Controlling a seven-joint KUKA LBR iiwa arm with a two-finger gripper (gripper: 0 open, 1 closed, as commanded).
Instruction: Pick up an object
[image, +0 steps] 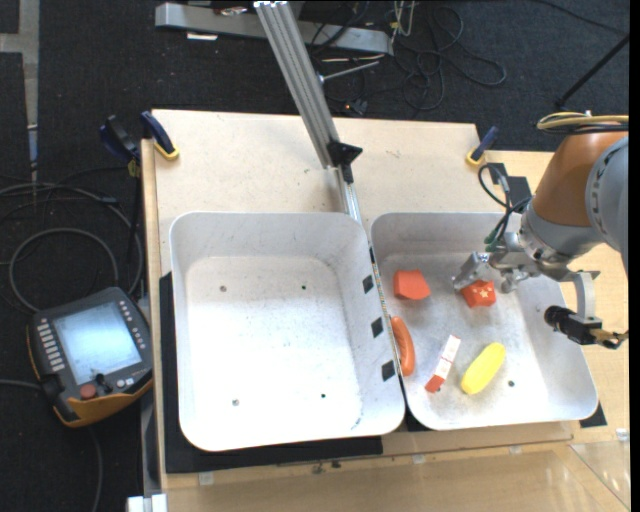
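Observation:
My gripper (489, 277) hangs in the right bin (560, 400) near its back right, open, with one finger on each side. A small red object (480, 294) lies just below and between the fingertips; I cannot tell whether they touch it. An orange block (411, 286) sits to its left. An orange sausage-shaped piece (403, 345) lies along the bin's left wall. A white and red stick (443, 363) and a yellow oblong object (483, 368) lie toward the front.
The left bin (200, 300) stands beside the right one, their walls meeting at the middle. A slanted metal pole (305, 85) rises from the bench behind the bins. A black part (575, 325) of the arm sticks out over the right bin's right side.

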